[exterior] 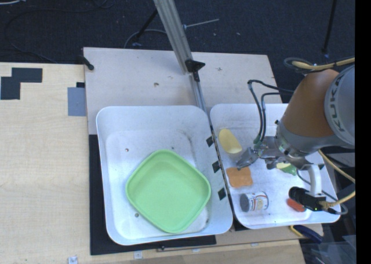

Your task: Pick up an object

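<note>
My gripper (248,159) hangs low over the right bin (272,217), reaching in from the right. Its tip sits just above an orange flat square (239,178) and to the lower right of a pale yellow rounded object (229,140). Nothing shows between its tips. A small silver and dark can (254,202) lies on its side near the bin's front edge. A small red object (295,204) lies at the front right. A yellow-green bit (284,167) peeks out under the wrist.
The left bin (116,141) holds a large green square plate (168,190). A slanted metal rail (177,31) runs from the back down to the divider between the bins. Black clips (215,165) sit along that divider.
</note>
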`<state>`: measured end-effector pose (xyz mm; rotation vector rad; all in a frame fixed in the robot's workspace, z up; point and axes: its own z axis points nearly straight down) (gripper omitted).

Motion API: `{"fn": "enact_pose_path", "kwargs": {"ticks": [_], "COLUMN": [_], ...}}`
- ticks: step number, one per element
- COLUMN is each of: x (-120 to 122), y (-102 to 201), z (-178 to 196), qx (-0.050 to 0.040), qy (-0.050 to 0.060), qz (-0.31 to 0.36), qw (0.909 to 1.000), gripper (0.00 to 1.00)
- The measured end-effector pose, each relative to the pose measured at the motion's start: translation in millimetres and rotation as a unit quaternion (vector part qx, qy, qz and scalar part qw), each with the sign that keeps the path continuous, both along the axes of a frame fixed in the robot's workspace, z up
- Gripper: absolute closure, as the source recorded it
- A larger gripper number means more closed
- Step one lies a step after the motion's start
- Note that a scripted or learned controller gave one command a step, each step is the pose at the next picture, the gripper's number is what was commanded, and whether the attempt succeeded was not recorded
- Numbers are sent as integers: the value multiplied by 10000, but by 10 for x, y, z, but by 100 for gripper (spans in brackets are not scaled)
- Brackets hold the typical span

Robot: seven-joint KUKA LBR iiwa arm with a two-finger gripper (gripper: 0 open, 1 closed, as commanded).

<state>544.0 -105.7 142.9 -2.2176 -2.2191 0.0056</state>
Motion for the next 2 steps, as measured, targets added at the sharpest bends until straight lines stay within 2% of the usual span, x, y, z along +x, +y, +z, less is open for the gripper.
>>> {"fn": "enact_pose_path", "kwargs": {"ticks": [1, 2], "x": [1, 10], "y": [1, -7], "z": [-506, -386], "qx": [-3, -6], "qy": [-27, -43], "qz": [-3, -10], "qw": [10000, 10000], "gripper": [0, 100]}}
